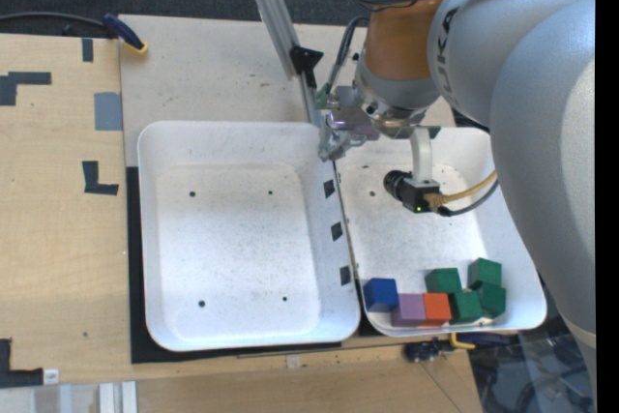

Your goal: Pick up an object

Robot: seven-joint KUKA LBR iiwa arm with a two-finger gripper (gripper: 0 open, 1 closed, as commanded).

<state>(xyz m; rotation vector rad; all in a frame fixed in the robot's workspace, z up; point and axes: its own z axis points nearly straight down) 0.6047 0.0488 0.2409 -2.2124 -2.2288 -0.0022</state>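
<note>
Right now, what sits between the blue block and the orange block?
The purple block, between the blue block and orange block in the right bin, per the camera view.

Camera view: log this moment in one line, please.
pincer: above far end of bin divider | blue block, purple block, orange block, green blocks: right bin, near corner | pick: not yet done

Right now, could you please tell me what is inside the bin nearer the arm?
The bin holds, at its near end, a blue block, a purple block, an orange block and green blocks. The arm covers its right side, hiding anything there.
</note>
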